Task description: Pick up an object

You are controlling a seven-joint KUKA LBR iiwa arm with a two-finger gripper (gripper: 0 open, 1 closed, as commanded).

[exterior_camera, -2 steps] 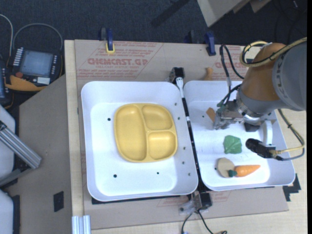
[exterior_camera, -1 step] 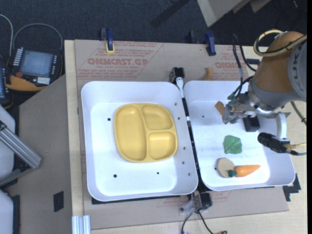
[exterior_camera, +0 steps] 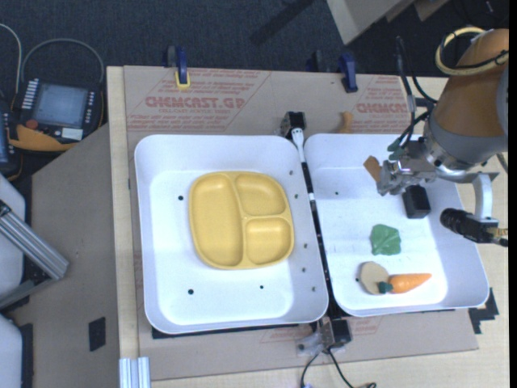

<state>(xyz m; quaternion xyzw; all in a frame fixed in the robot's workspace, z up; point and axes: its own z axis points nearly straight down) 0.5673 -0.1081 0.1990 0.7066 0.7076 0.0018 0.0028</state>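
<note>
I see the gripper point(exterior_camera: 414, 194) low over the right bin point(exterior_camera: 343, 217), but I cannot tell how its jaws stand, nor anything held. Toward the near edge from the gripper lies a green leafy piece point(exterior_camera: 385, 239), apart from it. Nearer still, an orange carrot point(exterior_camera: 409, 282) touches a tan round piece point(exterior_camera: 372, 277). The left bin point(exterior_camera: 157, 241) bears a yellow divided plate point(exterior_camera: 241, 218).

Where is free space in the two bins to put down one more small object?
Left bin: bare floor rings the yellow divided plate, widest along the near edge. Right bin: bare in its left half, between the divider and the green piece. Crowded: the near right corner with the carrot and beige disc, and under the hand.
</note>
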